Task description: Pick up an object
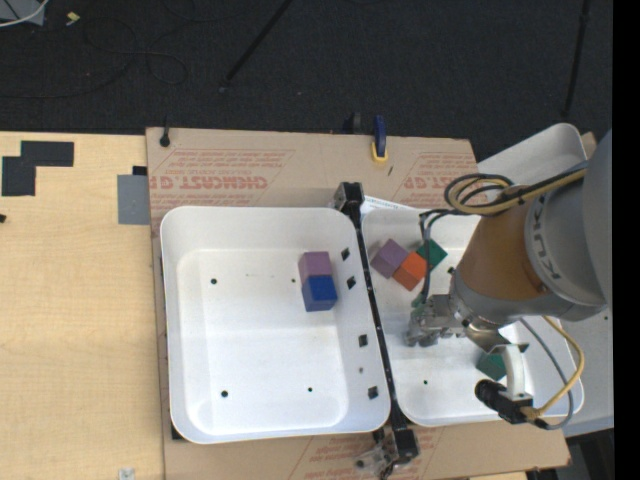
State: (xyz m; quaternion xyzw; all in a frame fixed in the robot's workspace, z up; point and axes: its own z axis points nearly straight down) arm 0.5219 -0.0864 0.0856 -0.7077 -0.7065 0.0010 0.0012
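Observation:
My gripper hangs low over the middle of the right bin, under the grey arm with its orange band. Just beyond it, toward the back of that bin, lie a purple block, an orange block and a green block, close together. Another green piece peeks out from under the wrist at the right. In the left bin a lilac block touches a blue block. I see nothing between the fingers.
A black divider runs between the two bins. Cables loop around the arm on the right. Both bins rest on a cardboard sheet, with a wooden bench top to the left.

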